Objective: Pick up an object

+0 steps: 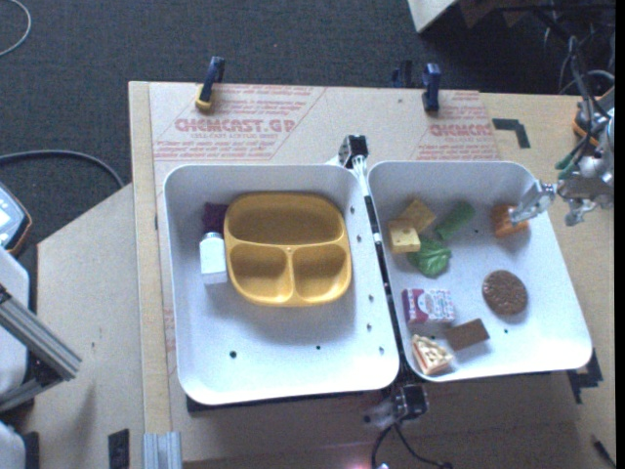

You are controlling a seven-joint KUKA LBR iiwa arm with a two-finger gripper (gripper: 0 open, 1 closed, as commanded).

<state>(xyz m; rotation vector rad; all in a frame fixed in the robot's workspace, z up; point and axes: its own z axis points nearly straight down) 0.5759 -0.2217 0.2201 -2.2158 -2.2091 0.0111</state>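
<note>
Pizza slice (432,356) lies well apart from gripper (535,201) beside orange piece (507,219).

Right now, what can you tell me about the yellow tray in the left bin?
The tray is yellow-orange, looks like plastic, and has rounded corners. Ridges split it into three compartments: one wide at the far side, two smaller at the near side. It lies flat and upright in the left bin, towards the far side. A small white bottle sits against its left edge.
</note>
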